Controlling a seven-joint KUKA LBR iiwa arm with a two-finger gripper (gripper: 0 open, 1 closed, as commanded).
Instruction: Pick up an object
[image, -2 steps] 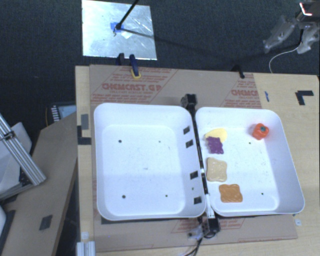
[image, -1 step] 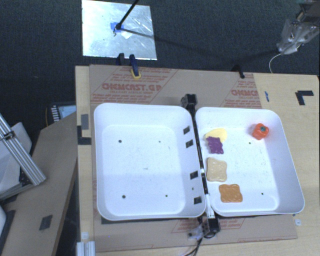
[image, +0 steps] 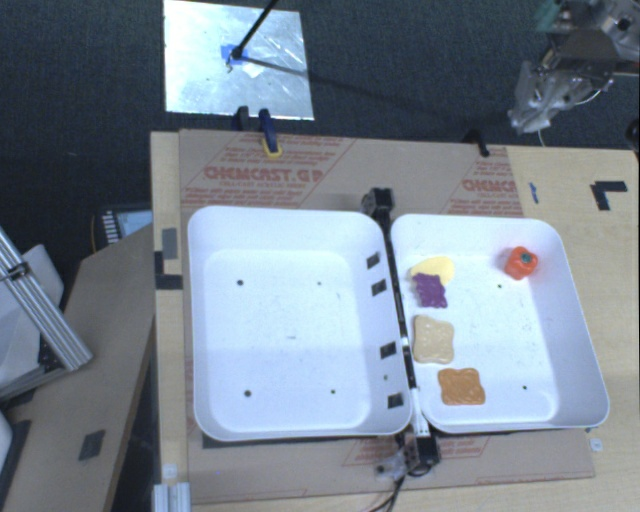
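Note:
Several small objects lie in the right bin (image: 570, 330). A red-orange round piece (image: 520, 262) sits near its far right corner. Along the bin's left side lie a yellow piece (image: 434, 267), a purple piece (image: 431, 290), a pale tan slab (image: 433, 339) and an orange-brown waffle-like piece (image: 461, 386). My gripper (image: 535, 105) hangs at the top right of the camera view, beyond the far edge of the bench and well away from the bins. Nothing shows beneath it.
The left bin (image: 285, 320) stands beside the right one, with black clips (image: 383, 290) along the shared wall. A shiny metal sheet (image: 238, 58) lies on the dark floor at the back. An aluminium frame (image: 30, 310) stands at the left.

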